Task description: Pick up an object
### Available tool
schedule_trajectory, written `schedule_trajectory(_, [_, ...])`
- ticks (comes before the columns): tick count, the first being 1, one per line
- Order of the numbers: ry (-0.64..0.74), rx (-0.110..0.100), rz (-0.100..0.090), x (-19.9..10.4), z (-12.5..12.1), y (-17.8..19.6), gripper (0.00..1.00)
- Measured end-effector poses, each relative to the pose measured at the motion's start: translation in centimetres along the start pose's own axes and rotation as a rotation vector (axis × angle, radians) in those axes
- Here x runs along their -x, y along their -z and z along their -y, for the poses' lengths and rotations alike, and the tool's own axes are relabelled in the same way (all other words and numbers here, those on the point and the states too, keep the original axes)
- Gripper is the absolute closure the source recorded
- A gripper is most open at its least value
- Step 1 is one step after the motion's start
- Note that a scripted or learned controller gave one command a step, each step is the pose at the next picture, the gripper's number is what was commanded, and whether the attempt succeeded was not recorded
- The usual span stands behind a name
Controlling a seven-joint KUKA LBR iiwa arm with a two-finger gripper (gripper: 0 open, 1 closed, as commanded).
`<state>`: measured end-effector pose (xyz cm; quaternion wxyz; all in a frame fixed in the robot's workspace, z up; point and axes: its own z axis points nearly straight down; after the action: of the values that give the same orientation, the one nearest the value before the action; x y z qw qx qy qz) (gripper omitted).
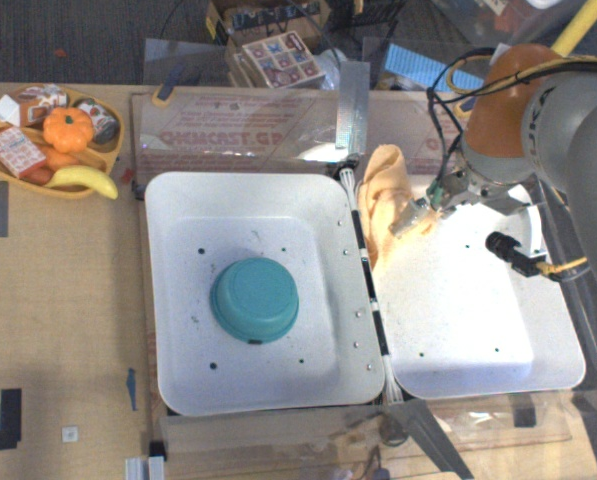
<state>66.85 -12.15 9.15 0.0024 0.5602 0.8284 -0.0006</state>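
A tan-yellow cloth (382, 196) lies bunched at the far left corner of the right bin (478, 358), draped against the rim between the two bins. My gripper (416, 219) reaches in from the right, and its tip touches the cloth's right edge, low over the bin floor. A teal bowl (255, 299) sits upside down in the middle of the left bin (178, 368), well away from the gripper.
A black plug with a yellow cable (512, 251) hangs over the right bin beside the arm. A plate of toy fruit (53, 143) sits at the bench's far left. Boxes and clutter (273, 53) stand behind the bins.
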Motion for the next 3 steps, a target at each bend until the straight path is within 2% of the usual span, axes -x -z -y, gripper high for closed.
schedule_trajectory(1, [0.000, 0.000, 0.000, 0.0, 0.0, 0.0, 0.00])
schedule_trajectory(2, [0.286, 0.012, 0.005, 1.2, 3.0, 0.1, 0.00])
schedule_trajectory(3, [0.541, 0.005, 0.001, 2.5, 4.5, 8.4, 0.00])
